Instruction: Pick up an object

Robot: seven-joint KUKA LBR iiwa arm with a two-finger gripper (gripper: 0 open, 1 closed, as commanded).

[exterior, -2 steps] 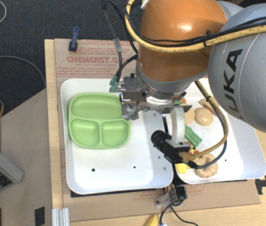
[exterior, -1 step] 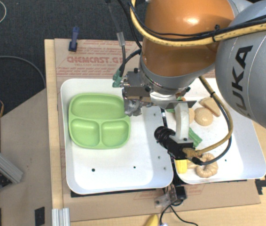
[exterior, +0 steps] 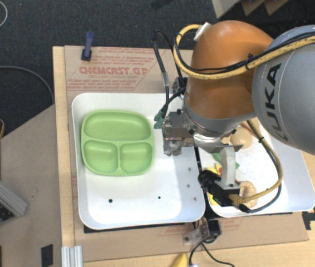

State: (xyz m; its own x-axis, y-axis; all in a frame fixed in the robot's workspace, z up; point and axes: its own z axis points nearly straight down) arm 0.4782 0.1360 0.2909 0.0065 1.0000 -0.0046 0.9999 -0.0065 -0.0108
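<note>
Grey arm (exterior: 299, 93), black KUKA lettering, glossy orange band (exterior: 224, 54), yellow cable (exterior: 280, 174).

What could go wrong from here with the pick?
1. The arm hangs over the seam between the left bin and the right bin; a descent here could strike a rim.
2. It hides much of the right bin from the camera, and a tan object there is partly covered, so a grasp may go unverified.
3. The green divided plate lies flat in the left bin; its wide, low shape probably offers little to pinch.
</note>
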